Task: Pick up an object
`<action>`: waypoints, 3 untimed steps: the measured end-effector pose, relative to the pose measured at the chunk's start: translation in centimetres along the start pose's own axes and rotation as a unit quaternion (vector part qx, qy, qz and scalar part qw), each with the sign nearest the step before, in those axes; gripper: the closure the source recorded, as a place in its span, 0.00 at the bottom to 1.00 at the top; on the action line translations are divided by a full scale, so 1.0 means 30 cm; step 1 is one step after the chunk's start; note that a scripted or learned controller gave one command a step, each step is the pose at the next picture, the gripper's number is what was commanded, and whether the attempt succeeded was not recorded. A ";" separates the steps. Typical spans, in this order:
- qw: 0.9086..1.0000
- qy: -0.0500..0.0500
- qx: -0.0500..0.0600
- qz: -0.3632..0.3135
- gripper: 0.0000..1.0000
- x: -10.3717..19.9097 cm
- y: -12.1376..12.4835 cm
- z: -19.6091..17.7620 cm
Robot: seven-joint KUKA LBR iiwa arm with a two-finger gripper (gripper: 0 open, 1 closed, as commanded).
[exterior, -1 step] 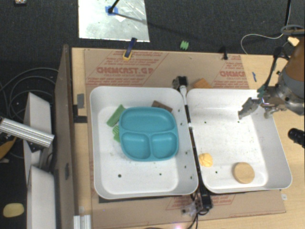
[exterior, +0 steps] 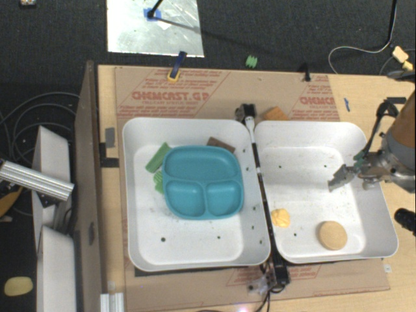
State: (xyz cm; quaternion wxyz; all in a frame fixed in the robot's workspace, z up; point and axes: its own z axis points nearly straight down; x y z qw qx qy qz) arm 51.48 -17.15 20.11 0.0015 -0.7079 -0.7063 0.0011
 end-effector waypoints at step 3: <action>1.000 -0.003 -0.007 -0.004 0.00 -0.009 0.431 0.148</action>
